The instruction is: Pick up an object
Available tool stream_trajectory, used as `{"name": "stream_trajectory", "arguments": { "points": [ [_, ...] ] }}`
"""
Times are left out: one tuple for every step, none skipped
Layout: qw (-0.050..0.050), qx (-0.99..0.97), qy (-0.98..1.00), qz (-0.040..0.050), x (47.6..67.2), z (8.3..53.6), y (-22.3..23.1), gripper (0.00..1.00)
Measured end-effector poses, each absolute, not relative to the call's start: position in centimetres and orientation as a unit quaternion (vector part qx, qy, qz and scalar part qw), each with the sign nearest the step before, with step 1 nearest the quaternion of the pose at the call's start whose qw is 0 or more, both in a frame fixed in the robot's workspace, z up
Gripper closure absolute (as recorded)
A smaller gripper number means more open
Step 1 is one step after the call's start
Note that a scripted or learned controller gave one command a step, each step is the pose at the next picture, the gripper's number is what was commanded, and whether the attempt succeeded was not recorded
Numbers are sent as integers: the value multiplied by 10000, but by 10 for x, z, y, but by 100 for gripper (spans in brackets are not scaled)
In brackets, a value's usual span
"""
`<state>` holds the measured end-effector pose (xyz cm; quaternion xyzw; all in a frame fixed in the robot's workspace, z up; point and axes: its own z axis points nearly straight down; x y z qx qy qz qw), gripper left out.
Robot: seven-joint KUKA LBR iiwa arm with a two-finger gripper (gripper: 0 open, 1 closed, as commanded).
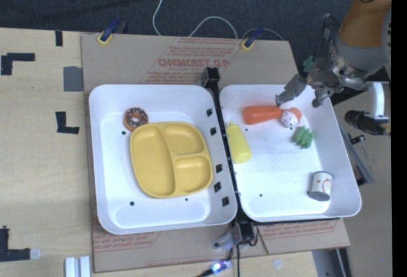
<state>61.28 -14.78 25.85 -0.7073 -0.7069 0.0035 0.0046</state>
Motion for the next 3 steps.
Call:
{"name": "stream_trajectory", "arguments": {
  "points": [
    [5, -7065, -7077, 5, 615, 264, -148, 0],
    [18, -7067, -7075, 22, 621, 217, -149, 0],
    [24, -7068, -7074, 26, 627, 156, -153, 0]
  ]
}}
